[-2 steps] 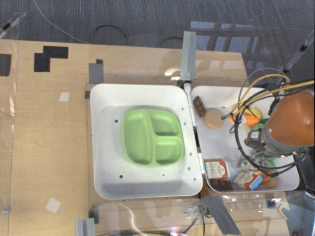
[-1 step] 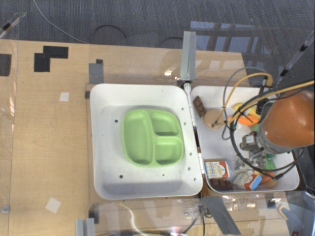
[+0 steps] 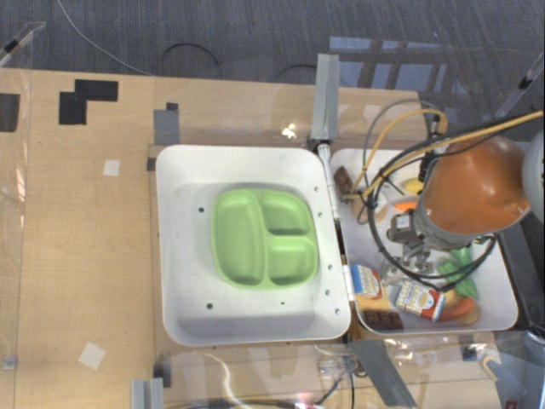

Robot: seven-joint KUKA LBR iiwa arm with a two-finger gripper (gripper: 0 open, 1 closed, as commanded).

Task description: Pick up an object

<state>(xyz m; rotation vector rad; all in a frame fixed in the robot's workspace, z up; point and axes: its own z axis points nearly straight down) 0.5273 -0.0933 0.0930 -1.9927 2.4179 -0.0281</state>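
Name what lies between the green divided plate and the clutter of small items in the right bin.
In the camera view, the two bins' adjoining white rims separate the green plate from the clutter.

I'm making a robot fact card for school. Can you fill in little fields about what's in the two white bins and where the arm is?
Left bin: shallow white bin holding a light green plastic divided plate
Plate sections: three, nothing in them
Right bin: shallow white bin with a pile of small items, including a small printed carton and a brown bar
Arm: grey arm with an orange band, over the right bin
Gripper: low among the items, too cluttered to tell its state
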